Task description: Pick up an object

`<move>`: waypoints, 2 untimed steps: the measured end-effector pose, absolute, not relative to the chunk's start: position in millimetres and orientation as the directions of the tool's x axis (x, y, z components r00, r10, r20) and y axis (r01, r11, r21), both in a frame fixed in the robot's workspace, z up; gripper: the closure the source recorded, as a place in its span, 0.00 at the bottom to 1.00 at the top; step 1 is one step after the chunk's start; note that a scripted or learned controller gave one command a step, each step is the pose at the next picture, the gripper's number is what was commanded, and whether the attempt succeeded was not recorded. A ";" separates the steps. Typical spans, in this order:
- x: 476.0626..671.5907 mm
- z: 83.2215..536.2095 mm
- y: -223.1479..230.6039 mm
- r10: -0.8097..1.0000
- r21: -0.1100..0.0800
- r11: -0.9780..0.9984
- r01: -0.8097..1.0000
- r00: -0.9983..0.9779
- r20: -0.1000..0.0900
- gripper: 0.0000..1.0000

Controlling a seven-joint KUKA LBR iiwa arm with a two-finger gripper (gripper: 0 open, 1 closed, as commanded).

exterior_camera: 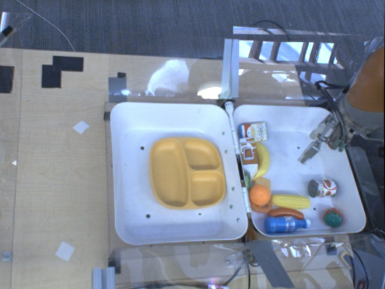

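Observation:
My gripper (309,147) hangs over the right bin (289,122), in its upper right part, open with nothing between its fingers. Below it lies a small red and white can (325,188) on its side. A green and red ball-like object (332,217) sits in the bin's near right corner. Along the left wall are a small printed carton (252,132), a banana (262,161) and an orange (260,195). A yellow corn cob (291,201), a red sausage (286,212) and a blue bottle (285,224) lie along the near wall.
The left bin (129,161) holds a yellow divided plate (187,172). A metal frame (283,47) stands behind the right bin. The arm's orange band (367,86) is at the right edge. Bare white floor lies in the right bin's middle, under the gripper.

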State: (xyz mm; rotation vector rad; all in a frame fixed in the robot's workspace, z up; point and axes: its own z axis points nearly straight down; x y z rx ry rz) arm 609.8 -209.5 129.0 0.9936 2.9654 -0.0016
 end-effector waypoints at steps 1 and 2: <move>581.0 181.4 -205.6 0.794 0.006 0.608 0.794 -0.608 -0.008 0.00; 586.8 89.3 -144.3 0.904 0.009 0.428 0.904 -0.428 -0.007 0.00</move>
